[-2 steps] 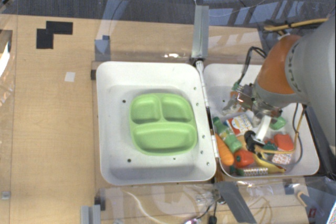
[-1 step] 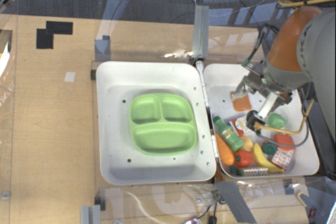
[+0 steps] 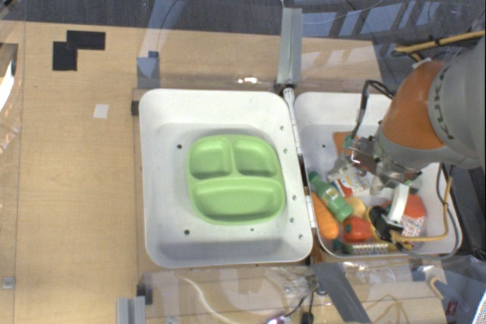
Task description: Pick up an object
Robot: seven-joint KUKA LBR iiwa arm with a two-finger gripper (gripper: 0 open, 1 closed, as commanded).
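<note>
Clutter is lying in the right bin (image 3: pixel 323 117), and my claw (image 3: pixel 364 162) is hanging low over it, near the bin's middle. My arm (image 3: pixel 414 117), grey with its orange band, is reaching in from the right and covering much of that bin's right side. I am not able to tell whether my claw is apart or together, because its tip is blending into the things beneath it. I am not seeing anything clamped in it.

The things to pick are crowding together in the near half of the right bin. A green bottle (image 3: pixel 328 192) with a darker cap end is lying on its side close to the wall between the two bins. It is pointing slantwise toward the near right. Just nearer than it, an orange carrot (image 3: pixel 325 219) is lying almost parallel, touching or nearly touching the bottle. A small yellow piece (image 3: pixel 357 206) is sitting to the right of the bottle, and a glossy red fruit (image 3: pixel 357 228) is resting just in front of that. A white packet with coloured print (image 3: pixel 351 180) is lying right below my claw. Further right, a red-and-white carton (image 3: pixel 412 216) is standing near the bin's right wall.

The left bin (image 3: pixel 159 163) is holding a light green divided plate (image 3: pixel 231 178), with two small compartments at the far side and one long compartment at the near side. Both bins are sitting side by side on the pale wooden bench (image 3: pixel 68 186).
</note>
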